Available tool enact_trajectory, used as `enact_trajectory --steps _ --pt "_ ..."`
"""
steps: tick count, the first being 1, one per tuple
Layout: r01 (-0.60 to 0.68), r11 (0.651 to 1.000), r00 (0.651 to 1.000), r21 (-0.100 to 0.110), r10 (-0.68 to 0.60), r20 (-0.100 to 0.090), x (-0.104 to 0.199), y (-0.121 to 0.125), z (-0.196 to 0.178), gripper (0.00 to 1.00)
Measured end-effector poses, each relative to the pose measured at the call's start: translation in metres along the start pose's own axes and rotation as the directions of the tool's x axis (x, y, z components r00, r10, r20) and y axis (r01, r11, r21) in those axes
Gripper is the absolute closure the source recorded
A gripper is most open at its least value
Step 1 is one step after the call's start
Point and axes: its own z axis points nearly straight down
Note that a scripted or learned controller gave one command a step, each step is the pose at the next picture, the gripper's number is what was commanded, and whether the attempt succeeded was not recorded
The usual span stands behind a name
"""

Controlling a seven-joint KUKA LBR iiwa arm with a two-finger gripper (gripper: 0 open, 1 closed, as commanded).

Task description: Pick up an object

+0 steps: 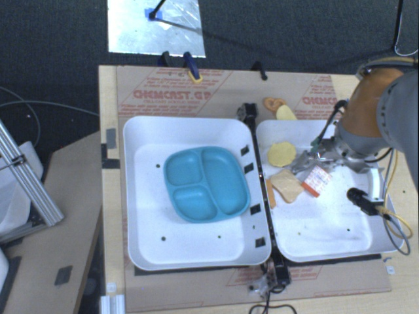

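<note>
My gripper [306, 162] reaches into the right bin [327, 241] from the right, its tip low in the bin's upper middle. Just below the tip lie a tan bread slice [287, 186] and a red and white packet [316, 179], which touches or lies under the gripper. A flat yellow round piece [282, 154] sits just left of the tip. A thin orange stick [270, 194] lies by the bin's left wall. Nothing is seen held.
The left bin [150, 142] holds a blue divided plate [206, 183]. Behind the right bin, on the cardboard, lie an orange piece [273, 103] and a yellow piece [286, 113]. The grey and orange arm [373, 110] crosses the right bin's far right corner.
</note>
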Motion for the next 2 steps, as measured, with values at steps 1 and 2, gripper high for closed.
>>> enact_trajectory --steps 1,2 --pt "-0.005 1.000 1.000 -0.011 0.005 0.003 -0.011 -0.032 -0.006 0.00" --pt "-0.006 1.000 1.000 -0.014 0.006 0.007 0.017 -0.072 -0.006 0.00"
